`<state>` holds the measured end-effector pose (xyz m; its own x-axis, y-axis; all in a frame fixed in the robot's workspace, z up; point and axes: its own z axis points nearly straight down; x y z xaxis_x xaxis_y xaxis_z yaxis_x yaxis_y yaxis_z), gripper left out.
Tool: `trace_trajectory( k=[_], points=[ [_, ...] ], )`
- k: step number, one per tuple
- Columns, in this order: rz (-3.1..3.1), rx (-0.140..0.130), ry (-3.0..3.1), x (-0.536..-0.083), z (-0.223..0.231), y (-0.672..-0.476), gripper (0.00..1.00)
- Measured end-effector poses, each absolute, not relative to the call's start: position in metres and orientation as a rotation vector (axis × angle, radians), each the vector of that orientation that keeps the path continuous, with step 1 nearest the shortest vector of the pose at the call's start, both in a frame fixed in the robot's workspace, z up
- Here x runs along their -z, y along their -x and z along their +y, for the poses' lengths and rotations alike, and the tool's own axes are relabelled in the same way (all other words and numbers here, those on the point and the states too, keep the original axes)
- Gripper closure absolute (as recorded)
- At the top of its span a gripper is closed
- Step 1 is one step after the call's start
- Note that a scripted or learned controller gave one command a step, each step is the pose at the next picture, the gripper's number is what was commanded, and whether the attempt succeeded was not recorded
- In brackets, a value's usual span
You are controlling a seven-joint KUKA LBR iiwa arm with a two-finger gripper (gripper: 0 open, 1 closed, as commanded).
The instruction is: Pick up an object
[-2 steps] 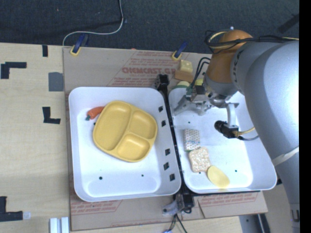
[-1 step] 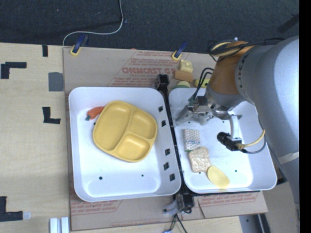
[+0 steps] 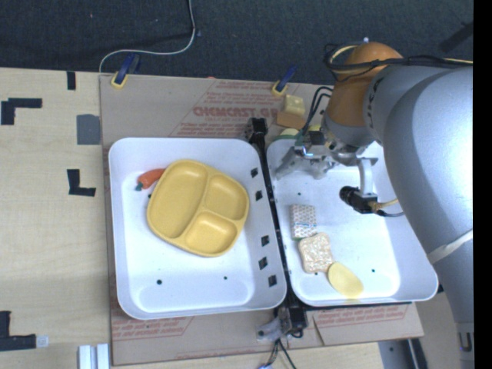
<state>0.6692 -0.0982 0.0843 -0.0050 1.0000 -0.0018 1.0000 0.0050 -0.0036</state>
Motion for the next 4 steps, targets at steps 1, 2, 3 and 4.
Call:
trace_trajectory(
  k=[1,2,3,4],
  points=[
    [-2.229,0.009,2.218,-0.191,-0.049,-0.621,0.0],
    [-2.21,-0.013,2.221,-0.113,-0.098,-0.563,0.0],
    [-2.223,0.0,2.222,-0.083,-0.102,-0.54,0.0],
    [-2.225,0.004,2.223,-0.086,-0.11,-0.494,0.0]
  ],
)
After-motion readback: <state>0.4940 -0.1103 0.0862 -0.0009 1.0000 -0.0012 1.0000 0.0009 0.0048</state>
